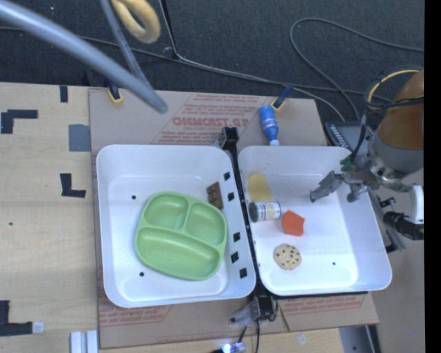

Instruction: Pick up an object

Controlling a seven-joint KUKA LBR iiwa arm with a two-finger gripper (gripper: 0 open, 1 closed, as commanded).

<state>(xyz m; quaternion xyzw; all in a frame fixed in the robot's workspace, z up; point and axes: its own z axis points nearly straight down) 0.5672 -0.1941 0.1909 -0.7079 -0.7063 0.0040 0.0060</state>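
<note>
We judge step as approach: gripper (335,187) hovers over right bin (358,234), upper right part, fingers spread, nothing between them. Nearest candidate, orange block (293,223), lies left and below. Next: shift over block, descend, close.

Grey arm with orange band (403,127) cut off at right edge, upper links out of frame. Two-finger gripper (339,187) small and dark, finger gap can't be read. Small brown block (215,195) at left white bin's (110,207) right wall too small to identify. Label on small jar lying on its side (265,210) illegible. Yellow looped object (138,17) cropped by top edge.
</note>
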